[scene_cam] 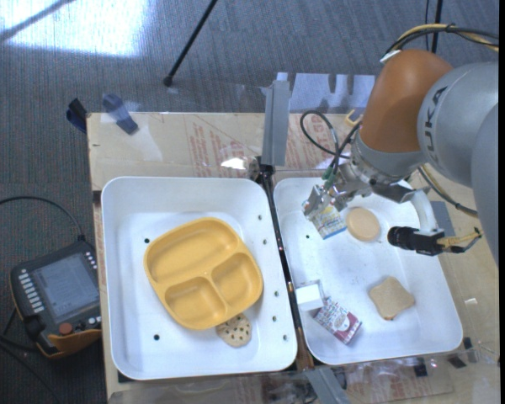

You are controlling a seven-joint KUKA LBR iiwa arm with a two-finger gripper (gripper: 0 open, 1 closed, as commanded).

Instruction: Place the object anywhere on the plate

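Yellow plate (204, 272), three sections, sits in left bin (122, 225). Cookie (234, 332) just below it, touching plate's near edge. Grey arm (421, 116) in from right, over right bin (442, 310). Hand (324, 204) low at bin's far-left part, small carton (328, 220) right at fingertips. Clamped or apart? Cannot tell. Round cracker (363, 224) just beside. Toast slice (390, 298) nearer front. Red-white packet (337, 320) and white block (309, 295) at front left.
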